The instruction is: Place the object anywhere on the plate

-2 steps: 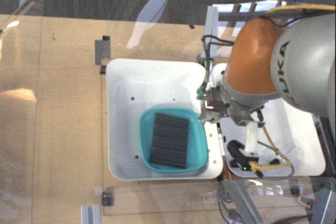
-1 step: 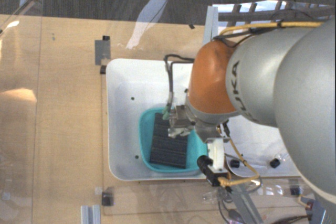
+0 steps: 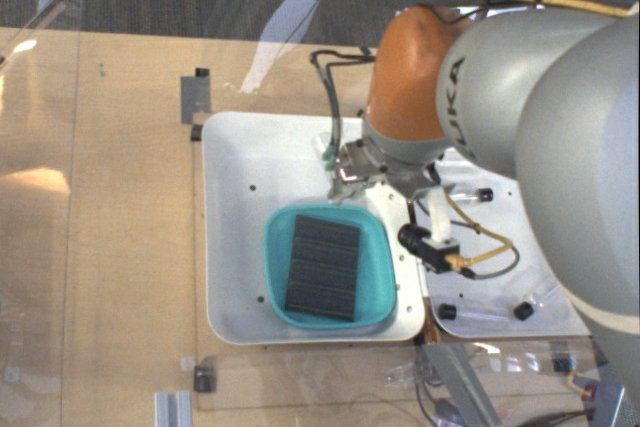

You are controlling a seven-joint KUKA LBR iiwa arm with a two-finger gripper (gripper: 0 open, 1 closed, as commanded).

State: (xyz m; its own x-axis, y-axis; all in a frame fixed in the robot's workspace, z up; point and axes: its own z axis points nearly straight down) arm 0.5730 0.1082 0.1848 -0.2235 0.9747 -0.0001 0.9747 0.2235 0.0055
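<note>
A teal square plate [image 3: 377, 267] sits in the left white bin [image 3: 235, 245], toward its front right. A dark grey ribbed rectangular block [image 3: 323, 266] lies flat on the plate, roughly centred. My arm's orange band [image 3: 412, 80] and grey wrist hang over the bin's back right corner, just behind the plate. The gripper itself is hidden under the wrist.
The right bin [image 3: 500, 305] holds a few small dark pieces near its front, and a yellow cable loops over its left side. Black cables run along the arm. The wooden bench surrounds both bins, with metal brackets at the left bin's corners.
</note>
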